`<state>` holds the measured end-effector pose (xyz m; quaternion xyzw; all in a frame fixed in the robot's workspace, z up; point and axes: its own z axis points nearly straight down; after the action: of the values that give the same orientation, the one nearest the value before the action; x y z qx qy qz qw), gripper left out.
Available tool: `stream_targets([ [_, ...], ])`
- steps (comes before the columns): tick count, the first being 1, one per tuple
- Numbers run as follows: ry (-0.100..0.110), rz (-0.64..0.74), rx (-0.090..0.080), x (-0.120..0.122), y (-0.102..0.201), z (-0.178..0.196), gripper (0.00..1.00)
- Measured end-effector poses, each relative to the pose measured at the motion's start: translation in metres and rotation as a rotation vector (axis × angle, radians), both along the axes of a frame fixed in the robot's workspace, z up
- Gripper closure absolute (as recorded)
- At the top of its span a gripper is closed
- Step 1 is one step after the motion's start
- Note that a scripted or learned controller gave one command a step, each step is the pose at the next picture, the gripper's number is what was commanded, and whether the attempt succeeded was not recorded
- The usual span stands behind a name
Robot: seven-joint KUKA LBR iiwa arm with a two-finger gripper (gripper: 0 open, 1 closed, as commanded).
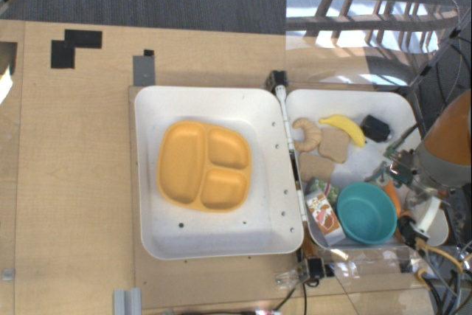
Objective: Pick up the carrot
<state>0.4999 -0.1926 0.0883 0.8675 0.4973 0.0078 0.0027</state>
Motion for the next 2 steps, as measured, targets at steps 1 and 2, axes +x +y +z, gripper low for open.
stream_targets([
  [1,-0.008,0.008,-0.004,0.003,0.000,0.012,1.00],
  [2,0.006,-0.077,0.000,0.007,0.096,0.058,1.00],
])
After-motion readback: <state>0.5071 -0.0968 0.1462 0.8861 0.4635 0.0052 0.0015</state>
